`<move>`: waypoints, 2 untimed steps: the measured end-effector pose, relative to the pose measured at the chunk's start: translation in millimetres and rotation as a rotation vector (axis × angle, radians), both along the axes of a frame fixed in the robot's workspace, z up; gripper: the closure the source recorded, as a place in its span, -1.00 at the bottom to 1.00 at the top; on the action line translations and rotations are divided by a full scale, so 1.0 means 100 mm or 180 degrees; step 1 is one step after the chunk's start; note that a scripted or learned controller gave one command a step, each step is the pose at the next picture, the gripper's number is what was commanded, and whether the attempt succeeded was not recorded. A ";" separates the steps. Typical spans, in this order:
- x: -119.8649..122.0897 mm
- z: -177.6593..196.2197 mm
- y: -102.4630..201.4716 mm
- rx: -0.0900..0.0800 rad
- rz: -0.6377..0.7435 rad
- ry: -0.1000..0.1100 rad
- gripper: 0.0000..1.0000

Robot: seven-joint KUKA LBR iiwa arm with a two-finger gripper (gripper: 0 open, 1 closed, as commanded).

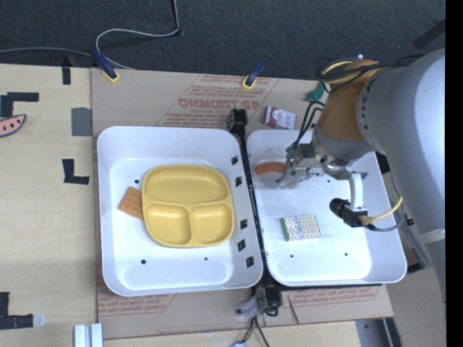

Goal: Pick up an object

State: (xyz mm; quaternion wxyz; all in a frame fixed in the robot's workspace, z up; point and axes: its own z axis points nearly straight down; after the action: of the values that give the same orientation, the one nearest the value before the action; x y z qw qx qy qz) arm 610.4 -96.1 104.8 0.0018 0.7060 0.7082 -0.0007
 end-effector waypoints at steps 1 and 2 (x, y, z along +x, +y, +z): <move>0.00 0.00 0.00 0.0000 0.0000 0.0001 -1.00; -0.21 -0.19 0.01 0.0005 -0.0005 -0.0008 -1.00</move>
State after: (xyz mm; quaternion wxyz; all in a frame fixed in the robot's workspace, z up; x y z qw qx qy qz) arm 589.0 -94.9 86.3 0.0021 0.7066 0.7076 0.0008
